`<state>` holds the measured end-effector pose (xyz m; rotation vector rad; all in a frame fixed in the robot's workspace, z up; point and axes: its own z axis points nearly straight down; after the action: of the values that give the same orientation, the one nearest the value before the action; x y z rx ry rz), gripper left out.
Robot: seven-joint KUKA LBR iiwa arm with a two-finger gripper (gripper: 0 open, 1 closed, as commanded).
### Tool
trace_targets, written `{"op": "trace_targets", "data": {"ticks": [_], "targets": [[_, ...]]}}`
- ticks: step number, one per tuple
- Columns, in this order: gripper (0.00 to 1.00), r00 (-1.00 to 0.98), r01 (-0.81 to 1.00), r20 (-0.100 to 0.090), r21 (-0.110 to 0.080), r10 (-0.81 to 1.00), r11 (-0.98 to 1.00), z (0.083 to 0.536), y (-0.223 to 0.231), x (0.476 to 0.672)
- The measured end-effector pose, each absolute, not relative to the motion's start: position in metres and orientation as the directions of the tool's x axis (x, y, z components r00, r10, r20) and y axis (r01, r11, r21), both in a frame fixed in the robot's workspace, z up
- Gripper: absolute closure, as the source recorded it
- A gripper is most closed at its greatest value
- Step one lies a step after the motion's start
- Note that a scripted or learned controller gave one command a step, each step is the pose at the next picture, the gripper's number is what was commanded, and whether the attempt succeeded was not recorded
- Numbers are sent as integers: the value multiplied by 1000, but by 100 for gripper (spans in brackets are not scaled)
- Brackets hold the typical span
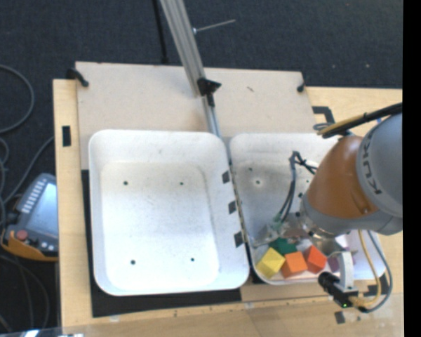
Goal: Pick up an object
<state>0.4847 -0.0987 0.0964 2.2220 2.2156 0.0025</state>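
camera view, and the blocks sit huddled in the near corner of the right bin [256, 167]: a yellow block [271, 262], an orange block [295, 264], a red-orange block [316, 259] and a green block [283, 247] tucked behind, all touching or nearly so. they look small, stiff and light, so i'd judge a pinch across two flat faces of the yellow one, on the cluster's open side, the easiest take. the arm [351, 181] leans in from the right, wrist bowed low over that corner, covering the jaws, so whether they're released or clenched i cannot tell.

The arm [354, 181] hangs over the right bin [256, 167]; yellow [271, 262], green [283, 247] and what look like two orange blocks [295, 264] cluster at lower right.
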Motion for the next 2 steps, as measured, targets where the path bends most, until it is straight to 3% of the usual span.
{"op": "trace_targets", "data": {"ticks": [1,2], "targets": [[100,7,1000,-1,7,1000,-7,109,-99,486],[100,-10,1000,3,9,1000,10,201,-13,517]]}}
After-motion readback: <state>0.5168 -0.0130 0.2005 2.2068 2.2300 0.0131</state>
